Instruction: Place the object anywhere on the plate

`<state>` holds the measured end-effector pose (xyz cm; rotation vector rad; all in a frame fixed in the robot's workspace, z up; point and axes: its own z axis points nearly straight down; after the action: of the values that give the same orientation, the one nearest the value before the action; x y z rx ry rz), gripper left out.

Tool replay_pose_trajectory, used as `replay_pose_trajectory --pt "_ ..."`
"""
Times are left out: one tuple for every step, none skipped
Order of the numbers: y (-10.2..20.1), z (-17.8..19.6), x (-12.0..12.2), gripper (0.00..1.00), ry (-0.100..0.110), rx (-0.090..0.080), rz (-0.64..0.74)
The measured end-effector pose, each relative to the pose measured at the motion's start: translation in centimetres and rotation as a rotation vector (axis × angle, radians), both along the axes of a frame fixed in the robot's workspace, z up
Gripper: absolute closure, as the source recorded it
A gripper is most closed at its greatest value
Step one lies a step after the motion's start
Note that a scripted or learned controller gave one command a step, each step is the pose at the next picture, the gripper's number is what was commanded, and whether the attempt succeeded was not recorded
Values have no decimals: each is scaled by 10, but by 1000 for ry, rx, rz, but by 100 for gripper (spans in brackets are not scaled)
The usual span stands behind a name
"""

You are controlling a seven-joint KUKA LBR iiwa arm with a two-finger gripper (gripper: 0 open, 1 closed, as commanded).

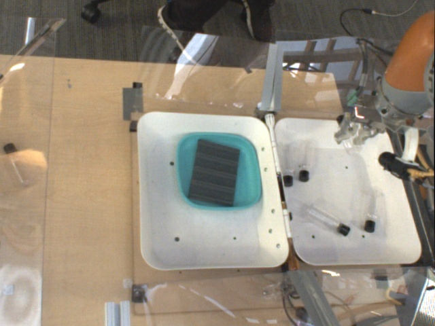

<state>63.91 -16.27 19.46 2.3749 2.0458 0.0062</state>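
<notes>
Right bin (408, 250), near edge: clear tubes with black caps lie loose on its floor. One (327, 221) lies slantwise near the front, cap toward the right. A second cap (369, 225) sits just beside it to the right.

Right bin, middle: two more small black caps (303, 176) close to the left wall.

Left bin (156, 243): white, shallow, set beside the right bin, the two walls touching.

Plate (253, 182): teal, rounded square, in the upper middle of the left bin.

Object (215, 172): dark grey ribbed block, rectangular, lying flat on the plate, slightly turned. It rests wholly within the plate's rim.

Gripper (353, 133): above the far part of the right bin, well apart from the block and to its right, with the bin wall between them. Whether its jaws are spread or closed cannot be told; nothing seen between them.

Arm (411, 53): orange band at the far right.
</notes>
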Motion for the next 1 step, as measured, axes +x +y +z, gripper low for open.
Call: replay_pose_trajectory --pt "46 -56 -76 100 4 2 128"
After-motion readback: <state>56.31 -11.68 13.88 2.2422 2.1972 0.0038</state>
